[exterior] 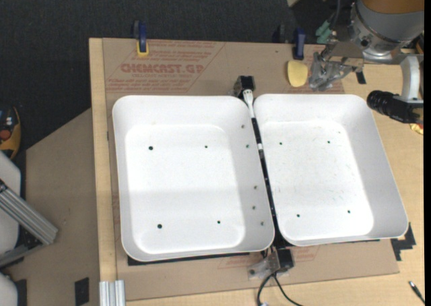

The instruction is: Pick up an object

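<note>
Going from the left of the frame: the left bin (185, 180) has nothing in it that I can see but 4 dark dots on its floor, and the right bin (323, 166) is in the same state. That leaves 1 candidate for picking, a small pale yellow object (297, 73) lying on the brown board (175, 65) in the upper right of the frame, just above the top rim of the right bin, close to its left corner. A blue clamp (299, 43) stands just above it.

The gripper (328, 74) hangs immediately to the right of the yellow object, at about the same height in the frame, also over the board and not over either bin. So the relation that matters is simple: the object lies to the left of the gripper, just beside it, seemingly apart with a thin strip of board between. I judge the coming move as a short shift toward frame left, then a descent.

The object looks like a rounded lump, slightly taller than wide in the picture, so its long axis runs roughly up and down the frame; I cannot make out any end that points a particular way.

The metal fingers point down at the board; whether they are spread or pressed together I cannot tell from here, and nothing shows between them
</note>
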Robot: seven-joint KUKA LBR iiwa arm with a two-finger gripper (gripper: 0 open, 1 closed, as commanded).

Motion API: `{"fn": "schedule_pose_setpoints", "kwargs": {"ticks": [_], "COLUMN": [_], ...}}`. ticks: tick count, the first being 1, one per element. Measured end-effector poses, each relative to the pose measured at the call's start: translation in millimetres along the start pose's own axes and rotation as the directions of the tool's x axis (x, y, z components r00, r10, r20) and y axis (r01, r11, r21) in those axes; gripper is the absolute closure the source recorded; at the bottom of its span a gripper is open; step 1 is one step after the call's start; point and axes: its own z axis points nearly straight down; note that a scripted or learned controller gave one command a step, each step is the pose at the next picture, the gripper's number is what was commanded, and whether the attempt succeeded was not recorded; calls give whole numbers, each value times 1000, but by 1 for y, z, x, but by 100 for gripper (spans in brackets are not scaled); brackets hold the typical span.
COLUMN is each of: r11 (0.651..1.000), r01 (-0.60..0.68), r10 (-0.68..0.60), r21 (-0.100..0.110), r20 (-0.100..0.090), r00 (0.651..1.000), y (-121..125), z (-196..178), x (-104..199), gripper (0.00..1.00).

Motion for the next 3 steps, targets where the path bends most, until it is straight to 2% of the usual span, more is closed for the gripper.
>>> {"fn": "schedule_pose_setpoints", "kwargs": {"ticks": [1,2,3], "r11": [1000,1000,1000], "r01": [11,13,11], "r10": [-11,-13,-11], "r21": [16,-14,17], "r20": [-4,-5,-3], "r00": [1000,1000,1000], "y": [25,65,59], "z": [110,-29,82], "x": [47,108,145], "gripper": [100,100,100]}}
